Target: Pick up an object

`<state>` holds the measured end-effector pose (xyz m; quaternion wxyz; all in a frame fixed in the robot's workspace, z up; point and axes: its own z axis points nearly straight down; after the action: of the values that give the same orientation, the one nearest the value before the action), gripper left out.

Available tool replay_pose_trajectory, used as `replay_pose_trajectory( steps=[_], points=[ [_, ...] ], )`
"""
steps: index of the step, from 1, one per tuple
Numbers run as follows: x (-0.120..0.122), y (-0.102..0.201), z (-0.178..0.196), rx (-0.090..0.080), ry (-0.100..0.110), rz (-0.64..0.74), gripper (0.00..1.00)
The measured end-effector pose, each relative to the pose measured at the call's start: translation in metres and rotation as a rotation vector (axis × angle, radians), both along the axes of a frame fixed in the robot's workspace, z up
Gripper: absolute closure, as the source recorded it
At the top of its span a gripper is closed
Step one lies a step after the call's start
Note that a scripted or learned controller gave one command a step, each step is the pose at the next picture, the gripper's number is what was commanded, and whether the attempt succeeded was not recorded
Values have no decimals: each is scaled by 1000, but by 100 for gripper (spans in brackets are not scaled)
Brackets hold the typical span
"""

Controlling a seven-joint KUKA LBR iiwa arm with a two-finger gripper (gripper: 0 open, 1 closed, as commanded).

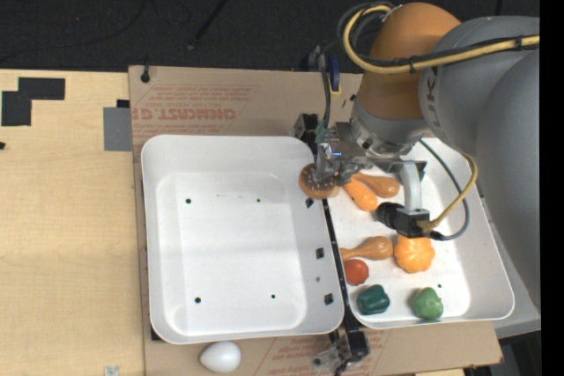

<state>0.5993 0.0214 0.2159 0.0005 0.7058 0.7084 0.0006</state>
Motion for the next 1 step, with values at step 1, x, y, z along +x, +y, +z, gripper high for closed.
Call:
replay_pose_trajectory(
  steps=[1],
  points=[
    [26, -77, 35, -3, 0, -7, 100]
  ],
)
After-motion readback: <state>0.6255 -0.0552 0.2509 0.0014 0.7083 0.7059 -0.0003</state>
